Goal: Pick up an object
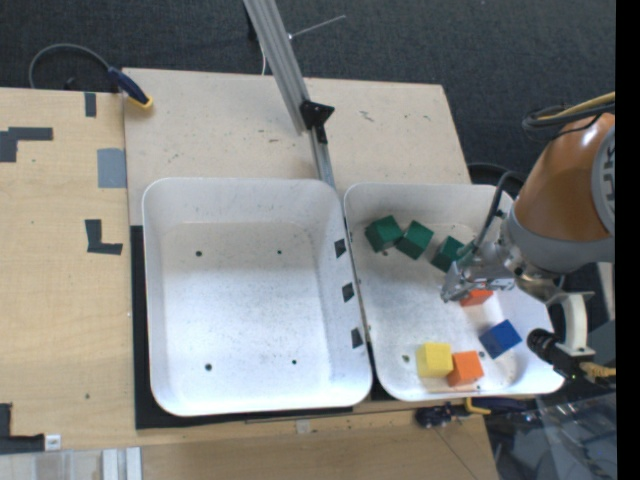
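while the gripper (pixel 468 286) hovers low in the right bin (pixel 395 368), i cannot tell its grip; a small red-orange block (pixel 478 295) sits just beneath it. crowding green blocks (pixel 412 238) could jam a descent. the block's long axis is too hidden to judge.

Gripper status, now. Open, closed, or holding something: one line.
Gripper: cannot be told from this view; it sits low in the right bin, over a small orange-red block, beside a green block.
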Controlling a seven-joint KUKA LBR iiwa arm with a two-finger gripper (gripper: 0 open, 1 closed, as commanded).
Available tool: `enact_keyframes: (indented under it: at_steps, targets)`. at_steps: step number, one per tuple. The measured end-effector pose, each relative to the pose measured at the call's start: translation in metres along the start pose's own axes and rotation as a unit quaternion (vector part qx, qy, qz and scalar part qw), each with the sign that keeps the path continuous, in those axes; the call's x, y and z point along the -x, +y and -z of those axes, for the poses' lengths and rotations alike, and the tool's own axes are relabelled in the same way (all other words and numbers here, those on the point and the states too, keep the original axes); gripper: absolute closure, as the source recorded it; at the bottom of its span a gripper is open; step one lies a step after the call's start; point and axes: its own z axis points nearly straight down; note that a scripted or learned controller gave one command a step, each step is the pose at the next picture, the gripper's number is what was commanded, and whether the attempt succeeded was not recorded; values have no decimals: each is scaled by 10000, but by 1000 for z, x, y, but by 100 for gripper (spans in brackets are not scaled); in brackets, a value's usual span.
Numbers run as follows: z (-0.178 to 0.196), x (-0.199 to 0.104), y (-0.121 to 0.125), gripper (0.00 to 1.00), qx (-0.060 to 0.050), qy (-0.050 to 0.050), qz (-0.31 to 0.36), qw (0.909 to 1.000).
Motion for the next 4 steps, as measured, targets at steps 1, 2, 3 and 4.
enact_keyframes:
  at_steps: [1, 2, 3, 4]
  targets:
    - [11, 0, 1, 100, -20, 4, -4, 10000]
    - [22, -55, 23, 100, -22, 15, 27, 10000]
    - [12, -101, 38, 100, -32, 6, 22, 10000]
    - [6, -146, 63, 100, -27, 10, 25, 10000]
